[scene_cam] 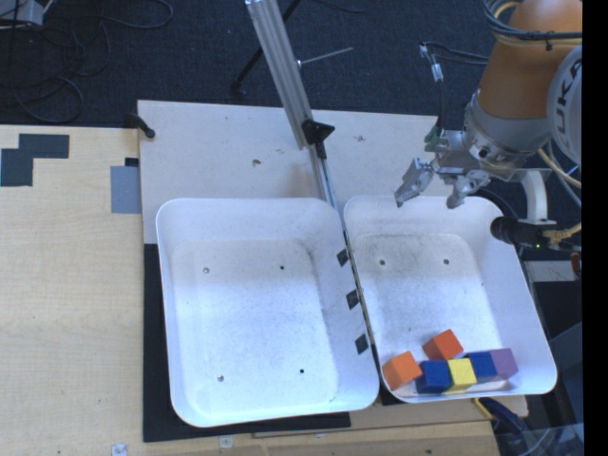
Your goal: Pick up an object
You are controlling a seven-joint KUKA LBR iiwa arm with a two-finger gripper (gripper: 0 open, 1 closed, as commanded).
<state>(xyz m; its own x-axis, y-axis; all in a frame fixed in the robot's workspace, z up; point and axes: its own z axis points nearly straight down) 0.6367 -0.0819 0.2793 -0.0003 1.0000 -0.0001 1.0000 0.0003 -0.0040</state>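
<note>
A grey robot arm [532, 74] with an orange band reaches in from the right and holds its end effector [435, 188] above the far edge of the right bin [532, 335]. Its two fingers are spread apart with nothing between them, which suggests it is poised before a descent rather than carrying anything.

The objects it could pick are small blocks, all crowded into the near corner of the right bin, well apart from the end effector. An orange block [402, 368] sits at the left of the cluster, a red-orange block [443, 345] just behind, and along the near wall run a blue block [435, 376], a yellow block [462, 372], a second blue block [483, 364] and a purple block [503, 359], touching side by side. They probably gather there because the bin floor curves up at the rim and traps them. Packed this tightly against the wall, they leave little room for fingers, so a grasp looks awkward.

The left bin [176, 255] lies beside the right one; black clips [352, 298] join the two along their shared edge. Both rest on a pale bench [218, 150] with a dark mat under the bins. A slanted metal post [285, 74] rises from the far side. Left is light wood flooring with grey patches; beyond, dark carpet with loose cables.
</note>
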